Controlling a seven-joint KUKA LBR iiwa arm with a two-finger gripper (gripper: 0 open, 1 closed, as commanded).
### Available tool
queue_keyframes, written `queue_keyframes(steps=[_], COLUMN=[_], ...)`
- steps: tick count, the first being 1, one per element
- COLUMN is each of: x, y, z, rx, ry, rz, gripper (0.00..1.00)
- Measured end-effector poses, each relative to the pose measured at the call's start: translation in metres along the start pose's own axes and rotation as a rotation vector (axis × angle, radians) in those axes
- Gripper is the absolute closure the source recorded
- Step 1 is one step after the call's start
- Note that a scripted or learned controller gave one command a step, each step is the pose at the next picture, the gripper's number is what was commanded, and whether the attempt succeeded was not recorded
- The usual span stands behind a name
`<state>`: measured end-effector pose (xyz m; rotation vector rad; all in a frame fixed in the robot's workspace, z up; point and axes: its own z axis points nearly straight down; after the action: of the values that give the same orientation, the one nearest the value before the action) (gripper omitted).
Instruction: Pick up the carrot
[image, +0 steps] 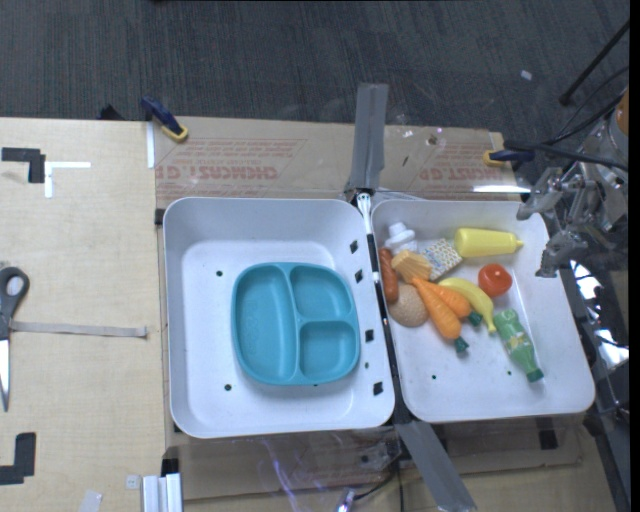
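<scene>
While claw (560, 235) hangs at right bin (560, 395) rim | grip possibly unclear | carrot (437, 303) crowded.

– How's my light?
– Bright, even, from overhead. Both bins (275, 215) glare white, with soft shadows along their walls.
– Sharpness?
– Middle crisp; my arm (585, 215) at the right edge looks blurred, cluttered.

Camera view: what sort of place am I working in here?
Most likely a robotics lab test bench, not a kitchen. Two white bins sit taped and clamped to a board, toy food like the carrot fills one, and scissors lie on the bench.
</scene>
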<state>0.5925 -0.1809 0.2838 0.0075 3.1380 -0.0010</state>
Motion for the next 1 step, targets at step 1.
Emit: queue_keyframes(steps=[1], x=[0.0003], y=[0.0708], z=[0.14], rx=[-0.001], ry=[0.0], rz=[-0.2], gripper=[0.0])
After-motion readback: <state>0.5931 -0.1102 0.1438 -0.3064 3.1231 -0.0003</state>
